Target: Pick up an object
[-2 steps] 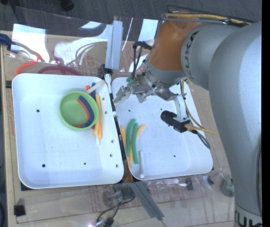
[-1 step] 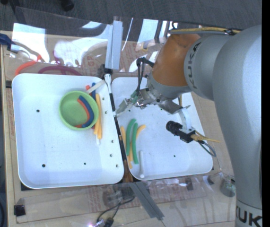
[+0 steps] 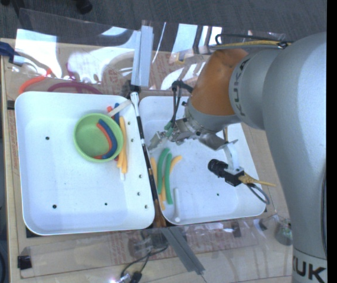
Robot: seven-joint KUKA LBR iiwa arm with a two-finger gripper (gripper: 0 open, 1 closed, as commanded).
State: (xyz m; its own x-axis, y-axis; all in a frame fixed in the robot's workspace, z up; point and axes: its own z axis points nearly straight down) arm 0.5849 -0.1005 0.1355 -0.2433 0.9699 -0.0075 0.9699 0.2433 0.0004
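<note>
Nothing's picked up yet, the claw [image 3: 159, 137] hangs over the right white plastic bin [image 3: 199, 208] above the long green sticks [image 3: 164, 168], can't tell its state.

2 bins sat side by side. Left bin [image 3: 44, 199] held a bowl [image 3: 98, 137], with sticks [image 3: 122, 158] just right of it. Right bin [image 3: 206, 208] held long pieces [image 3: 164, 170] near its left wall; gripper [image 3: 163, 135] above them.
</note>
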